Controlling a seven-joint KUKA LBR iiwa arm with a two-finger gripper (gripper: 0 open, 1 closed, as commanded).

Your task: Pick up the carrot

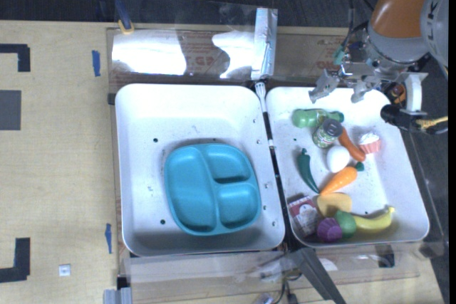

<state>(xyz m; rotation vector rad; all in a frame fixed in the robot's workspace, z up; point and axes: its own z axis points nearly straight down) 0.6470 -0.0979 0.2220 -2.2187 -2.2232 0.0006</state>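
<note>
An orange carrot (338, 179) with a green stalk end lies in the middle of the right bin (412, 181), pointing up to the right. A slimmer orange-red carrot-like piece (350, 144) lies just above it, beside a white egg (336, 159). My gripper (340, 89) hangs over the far edge of the right bin, well above both orange pieces. Its two fingers are spread apart and nothing is between them.
Around the carrot lie a green vegetable (310, 117), a small jar (328, 133), a cupcake (369, 144), a dark green pepper (306, 169), a banana (374, 219), and purple (328, 229) and green (347, 223) fruit. A blue divided plate (212, 187) sits in the left bin (142, 117).
</note>
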